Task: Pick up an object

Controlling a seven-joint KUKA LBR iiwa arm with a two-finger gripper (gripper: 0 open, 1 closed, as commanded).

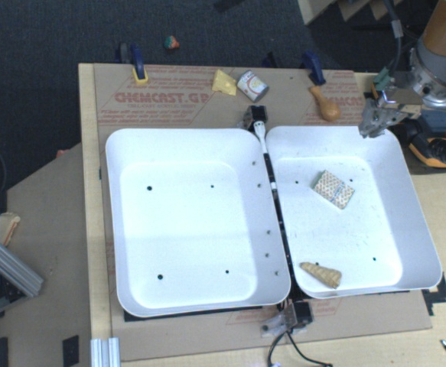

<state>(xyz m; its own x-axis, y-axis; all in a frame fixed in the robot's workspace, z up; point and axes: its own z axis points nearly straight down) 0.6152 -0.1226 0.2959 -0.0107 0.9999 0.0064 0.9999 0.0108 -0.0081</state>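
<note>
Behind the bins, a yellow wedge (223, 82), a small box (252, 86) and a wooden pear-shaped piece (325, 104) lie on the desk (92, 205).

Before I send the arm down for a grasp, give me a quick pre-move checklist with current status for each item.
1. Targets in reach: patterned block and tan cone-shaped piece lie in the right bin: ok.
2. Targets apart from each other, neither against a wall: ok.
3. Gripper over a target: not ok, it sits at the bin's far right corner.
4. Gripper holds nothing: ok.
5. Finger opening: cannot tell.
6. Path from gripper to block free of obstacles: ok.
</note>
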